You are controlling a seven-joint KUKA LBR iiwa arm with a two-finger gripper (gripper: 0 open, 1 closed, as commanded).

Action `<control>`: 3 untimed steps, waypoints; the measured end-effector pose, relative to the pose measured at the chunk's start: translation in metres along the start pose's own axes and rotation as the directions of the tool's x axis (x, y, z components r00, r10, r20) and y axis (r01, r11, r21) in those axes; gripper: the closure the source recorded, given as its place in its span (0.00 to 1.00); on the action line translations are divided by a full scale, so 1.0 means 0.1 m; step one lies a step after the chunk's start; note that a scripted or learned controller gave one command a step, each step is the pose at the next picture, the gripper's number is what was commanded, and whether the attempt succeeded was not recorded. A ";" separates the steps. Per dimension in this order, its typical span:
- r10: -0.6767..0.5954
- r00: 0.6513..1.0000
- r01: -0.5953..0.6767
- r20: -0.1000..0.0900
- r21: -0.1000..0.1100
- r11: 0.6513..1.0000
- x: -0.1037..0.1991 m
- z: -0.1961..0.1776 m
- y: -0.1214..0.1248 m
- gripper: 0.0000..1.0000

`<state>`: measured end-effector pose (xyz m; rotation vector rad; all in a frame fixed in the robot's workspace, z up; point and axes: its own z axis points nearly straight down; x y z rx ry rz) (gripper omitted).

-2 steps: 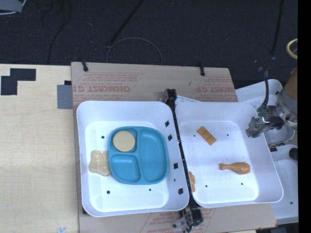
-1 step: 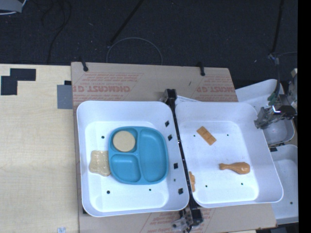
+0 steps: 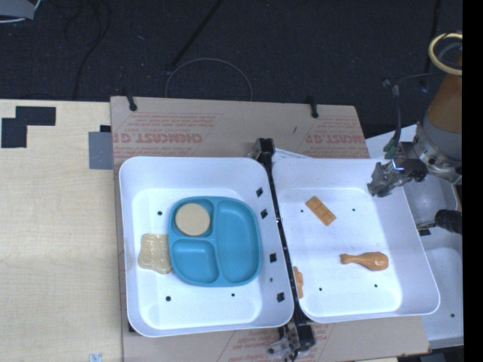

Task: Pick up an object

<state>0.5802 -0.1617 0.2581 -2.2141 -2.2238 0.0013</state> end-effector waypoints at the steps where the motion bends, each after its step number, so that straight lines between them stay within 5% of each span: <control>1: 0.000 1.000 0.000 0.000 -0.001 1.000 0.43 0.03 0.14 1.00; 3: -0.001 1.000 0.001 0.000 -0.001 1.000 1.48 0.07 0.30 1.00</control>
